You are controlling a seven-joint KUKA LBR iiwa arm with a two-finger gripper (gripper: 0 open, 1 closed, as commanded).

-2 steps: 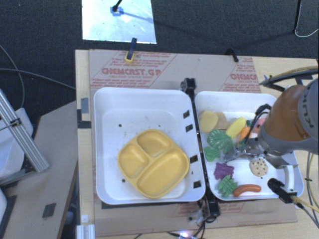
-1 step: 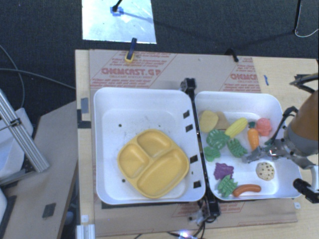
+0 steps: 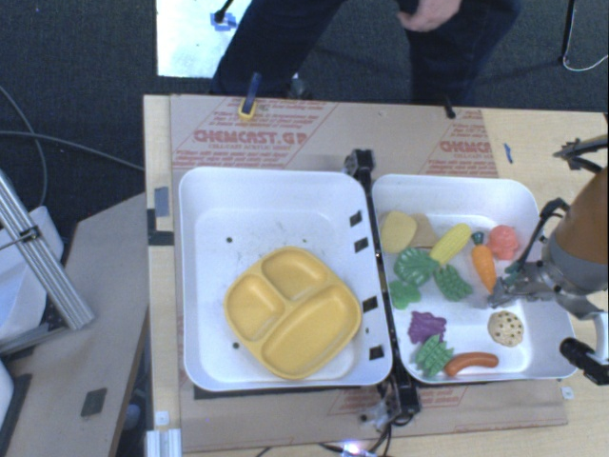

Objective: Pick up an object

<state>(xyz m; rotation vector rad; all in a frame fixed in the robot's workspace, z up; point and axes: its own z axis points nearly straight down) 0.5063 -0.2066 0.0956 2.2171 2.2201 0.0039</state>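
Toys fill the right bin (image 3: 447, 190): one corn (image 3: 451, 244), carrot (image 3: 484, 267), cookie (image 3: 505, 327), sausage (image 3: 471, 361).

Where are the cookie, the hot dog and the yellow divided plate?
cookie (image 3: 505, 327), camera view, centre of its disc.
hot dog (image 3: 471, 361), camera view, middle of its length.
yellow divided plate (image 3: 306, 330), camera view, its largest compartment.

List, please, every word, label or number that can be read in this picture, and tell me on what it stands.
"CHEMCAST GP": red print, upside down, on the brown protective sheet behind the left bin.
Partial red print of the same kind on the sheet behind the right bin, at: too cut off and blurred to read surely.
Toy food, yellow tray, gripper: no readable text.
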